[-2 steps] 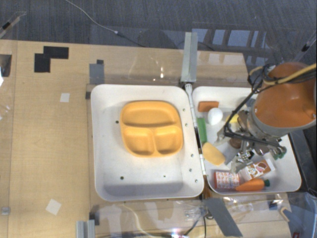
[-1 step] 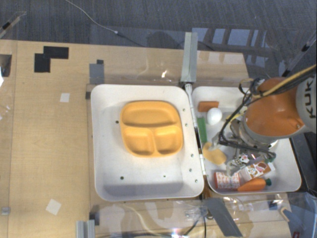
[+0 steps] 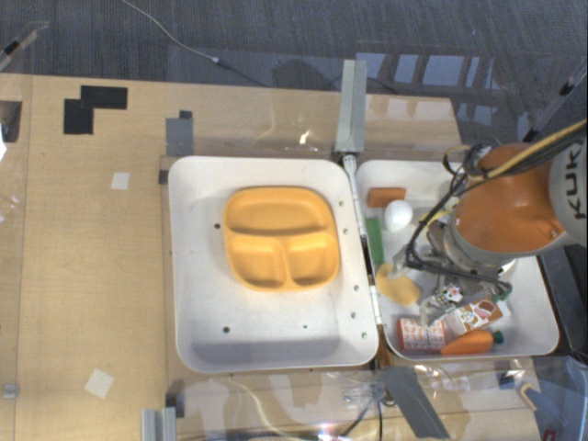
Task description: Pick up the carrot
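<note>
Carrot (image 3: 467,343) beside packets (image 3: 432,331), perhaps touching.

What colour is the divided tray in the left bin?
Yellow-orange, a plain colour without pattern; the tray shows clearly in the camera view.

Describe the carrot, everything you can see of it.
The carrot is a small, smooth orange piece, seemingly plastic, with a dark green tip at its right end. It lies flat, tilted slightly up to the right, near the front wall of the right bin. It rests against a red-and-white packet on its left. The gripper is above it, apart.
</note>
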Controlling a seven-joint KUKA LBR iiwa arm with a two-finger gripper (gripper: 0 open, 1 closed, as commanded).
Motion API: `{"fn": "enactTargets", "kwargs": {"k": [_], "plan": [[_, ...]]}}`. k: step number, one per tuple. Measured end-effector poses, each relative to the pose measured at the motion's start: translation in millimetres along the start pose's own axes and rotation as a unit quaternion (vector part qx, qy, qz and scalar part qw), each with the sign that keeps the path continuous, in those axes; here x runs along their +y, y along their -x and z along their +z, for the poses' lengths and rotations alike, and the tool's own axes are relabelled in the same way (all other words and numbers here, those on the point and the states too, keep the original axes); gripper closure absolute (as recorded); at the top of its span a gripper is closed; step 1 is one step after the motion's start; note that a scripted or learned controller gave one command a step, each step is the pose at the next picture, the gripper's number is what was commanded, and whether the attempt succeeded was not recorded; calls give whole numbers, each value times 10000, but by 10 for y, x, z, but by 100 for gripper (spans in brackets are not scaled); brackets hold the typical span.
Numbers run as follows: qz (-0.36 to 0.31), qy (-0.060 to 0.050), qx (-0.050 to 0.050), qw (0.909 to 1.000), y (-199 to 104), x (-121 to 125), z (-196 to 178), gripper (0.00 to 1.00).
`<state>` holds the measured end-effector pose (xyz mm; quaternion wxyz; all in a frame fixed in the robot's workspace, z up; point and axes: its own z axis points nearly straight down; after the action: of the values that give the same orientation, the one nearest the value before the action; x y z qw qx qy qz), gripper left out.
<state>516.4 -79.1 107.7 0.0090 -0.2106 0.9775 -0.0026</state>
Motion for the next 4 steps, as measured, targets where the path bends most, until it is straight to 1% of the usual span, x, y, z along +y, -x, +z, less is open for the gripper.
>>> {"fn": "enactTargets", "kwargs": {"k": [1,2,3,4], "plan": [[-2711,6,-17,9626,-7,6,126,0],[-2709,-44,-45,9626,24,-19,-11,100],[-2540,-1,18,9672,-369,-246,-1696,100],[-3332,103,59,9428,25,-159,-380,100]]}}
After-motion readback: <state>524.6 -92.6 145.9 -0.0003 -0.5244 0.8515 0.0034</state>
